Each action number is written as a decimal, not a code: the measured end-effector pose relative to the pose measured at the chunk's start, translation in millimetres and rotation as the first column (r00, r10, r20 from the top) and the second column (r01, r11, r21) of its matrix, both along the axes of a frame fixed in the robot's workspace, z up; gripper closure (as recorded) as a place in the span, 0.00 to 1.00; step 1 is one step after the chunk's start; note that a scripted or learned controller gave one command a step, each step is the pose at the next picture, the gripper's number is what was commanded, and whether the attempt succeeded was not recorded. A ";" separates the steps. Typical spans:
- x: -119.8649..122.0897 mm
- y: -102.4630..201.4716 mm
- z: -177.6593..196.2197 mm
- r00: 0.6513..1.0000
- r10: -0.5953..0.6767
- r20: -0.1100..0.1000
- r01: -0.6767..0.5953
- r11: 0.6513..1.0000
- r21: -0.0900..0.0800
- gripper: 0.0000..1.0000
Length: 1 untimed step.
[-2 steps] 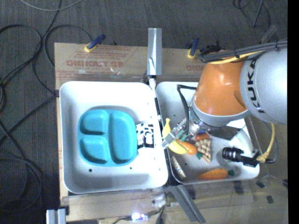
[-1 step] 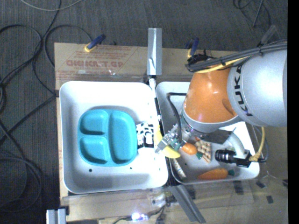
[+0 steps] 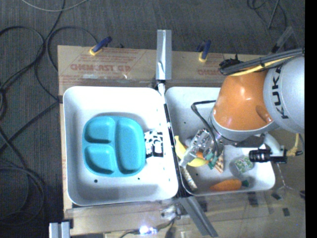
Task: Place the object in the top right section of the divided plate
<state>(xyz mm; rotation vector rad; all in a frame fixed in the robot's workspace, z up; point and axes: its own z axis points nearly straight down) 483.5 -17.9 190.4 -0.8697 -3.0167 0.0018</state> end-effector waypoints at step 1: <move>84.1 73.5 -7.4 1.000 0.017 0.001 -0.017 1.000 0.001 1.00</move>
